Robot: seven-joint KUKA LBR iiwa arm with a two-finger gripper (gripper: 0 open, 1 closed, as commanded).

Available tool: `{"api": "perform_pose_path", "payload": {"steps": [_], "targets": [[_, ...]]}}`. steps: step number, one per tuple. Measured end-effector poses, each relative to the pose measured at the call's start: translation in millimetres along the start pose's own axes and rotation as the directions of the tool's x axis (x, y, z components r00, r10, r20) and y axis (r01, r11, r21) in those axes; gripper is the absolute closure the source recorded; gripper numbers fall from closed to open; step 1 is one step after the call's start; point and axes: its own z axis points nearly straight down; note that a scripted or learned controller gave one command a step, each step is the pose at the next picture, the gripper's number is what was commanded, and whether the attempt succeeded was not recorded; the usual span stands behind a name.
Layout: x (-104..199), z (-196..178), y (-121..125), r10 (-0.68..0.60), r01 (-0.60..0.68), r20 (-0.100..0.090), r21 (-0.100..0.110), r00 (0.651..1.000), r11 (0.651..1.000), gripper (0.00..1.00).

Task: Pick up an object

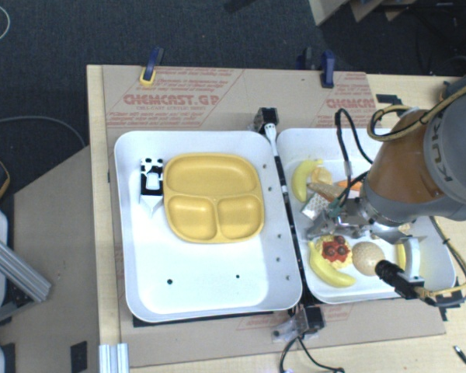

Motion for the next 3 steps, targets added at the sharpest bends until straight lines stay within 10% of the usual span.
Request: {"api": "perform_pose_path", "payload": {"steps": [1,3], "targets": [[-0.4,-12.6,1.0,0.001,-0.001,0.002,-0.006,1.0,1.0,1.0],[-5.2,-130.4,9.0,-0.003,0.003,0.004,-0.014,1.0,1.0,1.0]]}}
